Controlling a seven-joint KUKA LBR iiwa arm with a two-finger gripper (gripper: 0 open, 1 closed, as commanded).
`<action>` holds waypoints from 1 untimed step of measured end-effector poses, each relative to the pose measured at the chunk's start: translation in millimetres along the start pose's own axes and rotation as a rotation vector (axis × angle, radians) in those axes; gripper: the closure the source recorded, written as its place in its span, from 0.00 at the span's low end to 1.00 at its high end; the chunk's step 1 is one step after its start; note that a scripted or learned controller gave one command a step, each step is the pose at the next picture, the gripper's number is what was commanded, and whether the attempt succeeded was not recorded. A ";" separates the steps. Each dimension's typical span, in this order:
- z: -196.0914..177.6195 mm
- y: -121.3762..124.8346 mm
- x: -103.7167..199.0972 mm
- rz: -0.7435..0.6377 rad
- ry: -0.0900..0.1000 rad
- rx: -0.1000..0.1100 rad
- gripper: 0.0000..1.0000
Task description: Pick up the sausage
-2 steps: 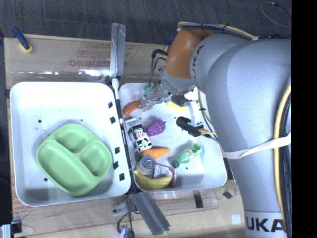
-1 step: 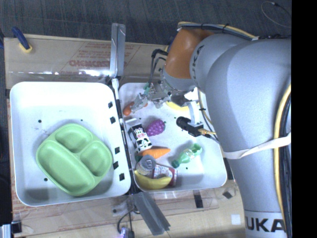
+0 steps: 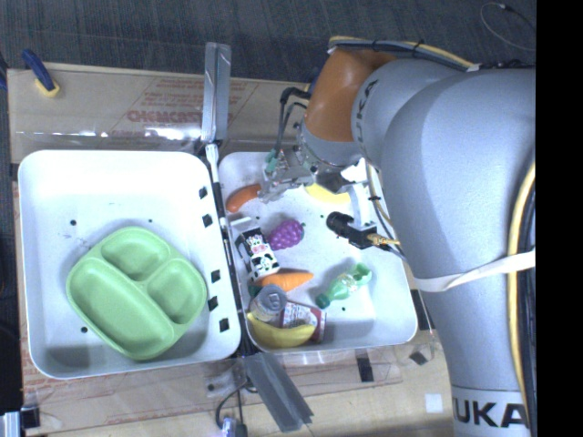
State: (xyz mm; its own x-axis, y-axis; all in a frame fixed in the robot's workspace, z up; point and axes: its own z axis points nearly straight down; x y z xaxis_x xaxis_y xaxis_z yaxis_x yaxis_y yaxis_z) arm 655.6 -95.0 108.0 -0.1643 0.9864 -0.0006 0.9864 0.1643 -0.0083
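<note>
While the end effector (image 3: 273, 182) seemingly touches the sausage (image 3: 240, 198), grip unclear, grapes (image 3: 286, 235) lie near.

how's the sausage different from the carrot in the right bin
The sausage is plain orange-brown with rounded ends; the carrot is brighter orange and tapers to a point. The sausage lies at the bin's far left corner, right beside the gripper; the carrot lies nearer the front, between the small milk carton and the can. The sausage looks shorter and stubbier, the carrot longer and slimmer. Both lie flat in the right bin, roughly crosswise.
</note>
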 end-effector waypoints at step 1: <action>0.1 -0.1 0.0 0.000 0.000 0.000 0.00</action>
State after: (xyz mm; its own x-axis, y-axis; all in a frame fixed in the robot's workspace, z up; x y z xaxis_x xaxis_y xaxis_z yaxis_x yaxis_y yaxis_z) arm 655.6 -94.9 107.9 -0.1646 0.9864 -0.0006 0.9863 0.1646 -0.0086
